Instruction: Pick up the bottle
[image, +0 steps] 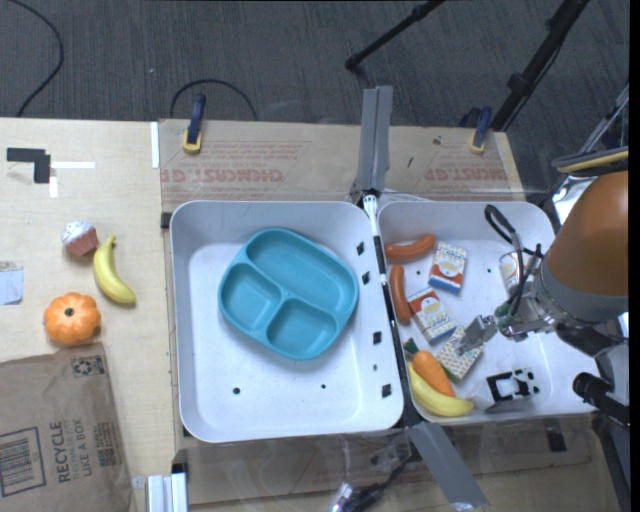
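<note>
Bench: cardboard-covered top (300, 160), two shallow white bins side by side, dark floor behind. The arm (598, 240) enters from the right, over the right bin (470, 212).

Gripper (479, 334) sits low over the middle of the right bin, just above and right of a small patterned carton (459, 357). Opening state: cannot tell, as the tip is small and blurred against the clutter. Nothing is visibly held.

Bottle (509, 269): tentatively the clear, pale item toward the right side of the right bin, above the gripper and partly hidden by the wrist. It is apart from the gripper tip.

Also in the right bin:
- two sausages (411, 247) at the upper left
- two small cartons (448, 268) near the middle
- a carrot (432, 370) on a banana (440, 402) at the lower left
- a black-and-white piece (512, 386) at the lower right

The left bin (200, 330) holds a blue divided plate (288, 292).
</note>
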